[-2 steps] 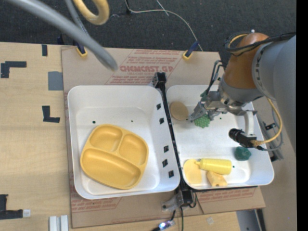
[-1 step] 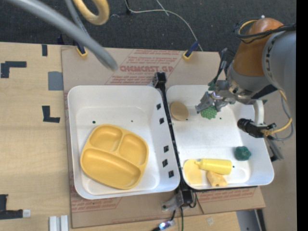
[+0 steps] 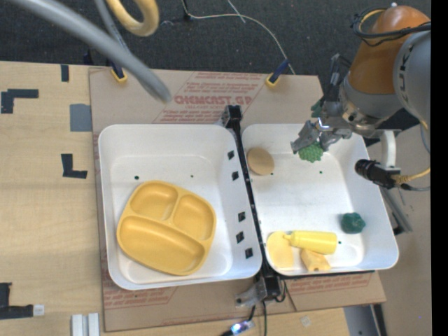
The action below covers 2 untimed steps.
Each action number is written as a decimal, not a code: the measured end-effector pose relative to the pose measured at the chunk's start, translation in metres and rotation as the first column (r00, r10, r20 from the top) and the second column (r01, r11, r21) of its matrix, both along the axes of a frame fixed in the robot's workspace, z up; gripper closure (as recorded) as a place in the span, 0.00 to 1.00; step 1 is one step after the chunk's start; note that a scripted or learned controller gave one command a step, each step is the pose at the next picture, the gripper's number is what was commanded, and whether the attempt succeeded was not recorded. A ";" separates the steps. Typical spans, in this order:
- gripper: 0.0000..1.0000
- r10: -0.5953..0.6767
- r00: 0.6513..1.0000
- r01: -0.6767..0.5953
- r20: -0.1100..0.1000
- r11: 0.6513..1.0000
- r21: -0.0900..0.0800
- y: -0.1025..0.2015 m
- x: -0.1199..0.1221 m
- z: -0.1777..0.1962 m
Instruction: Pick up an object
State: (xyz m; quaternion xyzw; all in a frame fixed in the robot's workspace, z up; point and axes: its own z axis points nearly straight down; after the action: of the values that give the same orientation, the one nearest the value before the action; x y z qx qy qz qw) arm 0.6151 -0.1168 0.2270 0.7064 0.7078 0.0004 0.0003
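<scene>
My gripper (image 3: 313,144) hangs over the back of the right bin (image 3: 318,194), reaching in from the right. A small green bushy object (image 3: 311,153) sits between its fingertips, and the fingers are shut on it. A tan round piece (image 3: 261,162) lies to the left of the gripper, close to the divider. Near the right wall rests a dark teal lump (image 3: 353,222). Along the front of this bin lie a yellow bottle (image 3: 313,241), a pale yellow flat piece (image 3: 278,253) and a small orange piece (image 3: 316,261).
The left bin (image 3: 126,145) holds a yellow divided plate (image 3: 166,226). A black divider with clips (image 3: 240,180) runs between the bins. A grey hose and yellow loop (image 3: 129,2) hang across the upper left. A black fitting with cables (image 3: 378,172) sticks out by the right rim.
</scene>
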 end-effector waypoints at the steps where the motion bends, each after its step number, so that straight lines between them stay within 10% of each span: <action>1: 1.00 0.002 1.000 -0.002 -0.006 1.000 0.001 0.042 -0.014 -0.003; 2: 1.00 0.003 1.000 -0.003 -0.006 1.000 0.001 0.083 -0.029 -0.004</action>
State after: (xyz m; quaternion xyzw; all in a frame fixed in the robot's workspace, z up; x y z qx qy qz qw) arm 0.5862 -0.0341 0.2233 0.7054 0.7088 -0.0014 -0.0022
